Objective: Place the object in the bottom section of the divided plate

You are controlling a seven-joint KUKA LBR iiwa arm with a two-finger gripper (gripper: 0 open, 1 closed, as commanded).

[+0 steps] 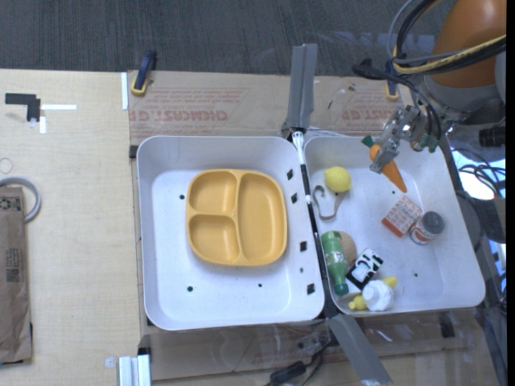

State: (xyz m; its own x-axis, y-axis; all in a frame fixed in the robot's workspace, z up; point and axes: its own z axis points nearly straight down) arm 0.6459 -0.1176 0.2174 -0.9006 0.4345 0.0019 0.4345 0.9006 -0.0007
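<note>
I see the gripper [392, 145] over the right bin's [451, 296] far edge, its jaws pinching a toy carrot [389, 167] that hangs tilted above the bin floor. The yellow divided plate [237, 216] sits in the middle of the left bin [161, 296]. The pale wood counter [72, 215] carries a brown paper bag [14, 268] at its left edge. Beyond the far edge lies dark grey carpet [201, 14].

The divided plate [237, 217] is yellow, both bins [161, 296] are white, the carrot [389, 170] is orange, the lemon [337, 179] is yellow, and the bottle [334, 265] is green.
</note>
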